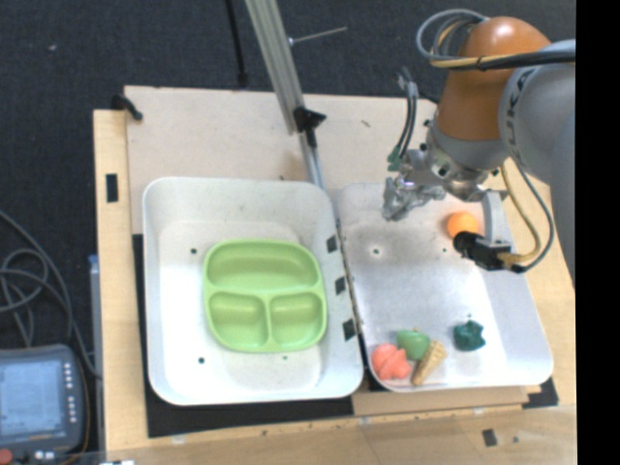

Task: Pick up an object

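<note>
Approach step — grey two-finger gripper (pixel 399 204) over far left corner of right shallow white bin (pixel 504 303); finger state cannot tell, nothing seen held. Nearest target: small orange ball (pixel 461 224), just right. Next — shift right, descend, close.

A pale wooden bench (pixel 223 129) stands on dark carpeted floor (pixel 58 37), lit evenly from above. A slanted metal pole (pixel 276 51) rises across its far side. At the lower left, black cables (pixel 29 269) trail toward a small grey screen unit (pixel 37 400).
</note>
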